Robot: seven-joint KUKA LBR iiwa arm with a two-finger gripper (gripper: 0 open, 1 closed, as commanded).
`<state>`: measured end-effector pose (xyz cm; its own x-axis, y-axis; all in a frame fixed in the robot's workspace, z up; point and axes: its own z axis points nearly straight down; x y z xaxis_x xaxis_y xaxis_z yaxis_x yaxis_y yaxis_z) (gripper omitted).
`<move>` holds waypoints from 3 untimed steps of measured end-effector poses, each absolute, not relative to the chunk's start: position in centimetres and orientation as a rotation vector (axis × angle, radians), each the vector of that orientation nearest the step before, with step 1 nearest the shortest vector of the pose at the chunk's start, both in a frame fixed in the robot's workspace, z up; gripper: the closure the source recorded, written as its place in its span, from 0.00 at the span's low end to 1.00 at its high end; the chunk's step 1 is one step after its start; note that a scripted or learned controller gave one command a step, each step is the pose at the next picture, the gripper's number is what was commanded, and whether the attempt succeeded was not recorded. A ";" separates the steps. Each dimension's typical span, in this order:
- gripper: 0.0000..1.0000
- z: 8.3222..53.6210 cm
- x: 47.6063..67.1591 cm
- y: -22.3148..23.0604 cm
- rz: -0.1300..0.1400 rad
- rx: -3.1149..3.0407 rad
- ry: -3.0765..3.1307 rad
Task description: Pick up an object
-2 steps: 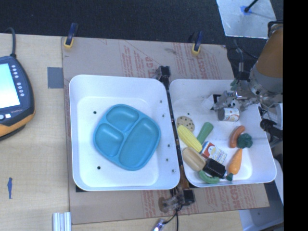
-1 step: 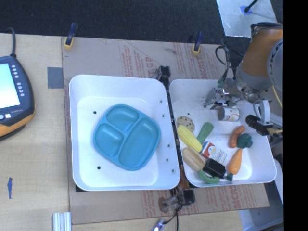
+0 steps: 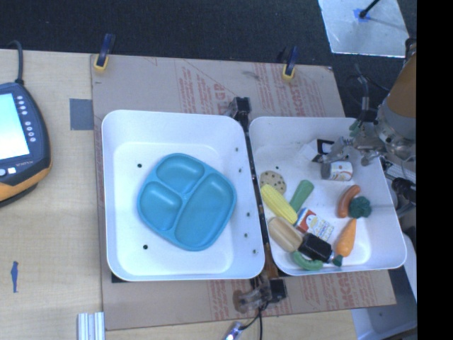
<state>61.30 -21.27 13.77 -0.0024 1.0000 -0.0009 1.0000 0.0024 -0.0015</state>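
Note:
The right bin (image 3: 283, 134) holds several toy foods. Among them are a yellow corn cob (image 3: 277, 202), a green pickle (image 3: 301, 193), a round spotted cookie (image 3: 272, 181) and a red-orange sausage (image 3: 347, 200). Beside these lie a broccoli floret (image 3: 360, 207), a carrot (image 3: 345, 238), a tan bun (image 3: 284, 234), a small printed carton (image 3: 314, 225) and a black block (image 3: 315, 248). My gripper (image 3: 337, 163) hangs low over the bin's far right part, just above the sausage and apart from it. I see nothing held in it.
The left bin (image 3: 120, 137) carries a blue divided plate (image 3: 187, 201). A tablet-like pendant (image 3: 20, 142) lies at the bench's left edge. Clamps (image 3: 103, 54) (image 3: 289, 62) pin the cardboard at the back. The arm (image 3: 396, 112) enters from the right.

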 end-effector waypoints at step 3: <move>1.00 12.0 55.9 -19.0 0.005 -2.214 -2.226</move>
<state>55.95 -18.95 12.01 -0.0057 1.0000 -0.0010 1.0000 0.0057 -0.0038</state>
